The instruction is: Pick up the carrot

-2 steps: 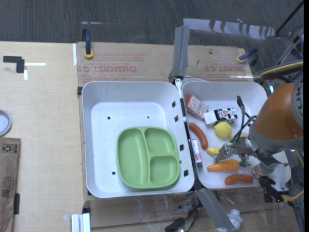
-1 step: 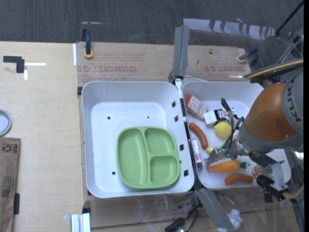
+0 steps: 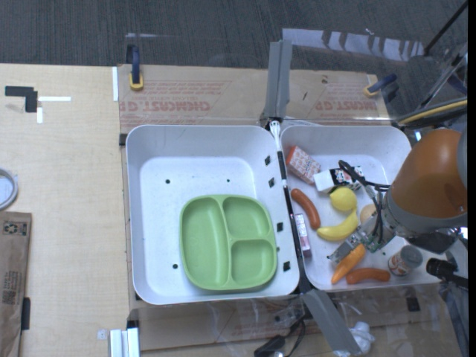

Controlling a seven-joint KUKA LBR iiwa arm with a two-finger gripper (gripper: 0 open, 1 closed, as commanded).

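Observation:
The carrot (image 3: 346, 266), orange and slim, lies tilted near the front edge of the right bin (image 3: 321, 134). My gripper (image 3: 362, 242) is low over the carrot's upper right end, touching or nearly touching it. The grey wrist and its orange band (image 3: 435, 177) cover the bin's right side and hide whatever lies beneath.
Around the carrot lie a red-orange sausage shape (image 3: 368, 276), a banana (image 3: 338, 230), a lemon (image 3: 343, 199), a red sausage (image 3: 306, 207), a small can (image 3: 405, 261) and a red-white packet (image 3: 303, 163). In the left bin (image 3: 149, 199) sits a green divided plate (image 3: 227, 241).

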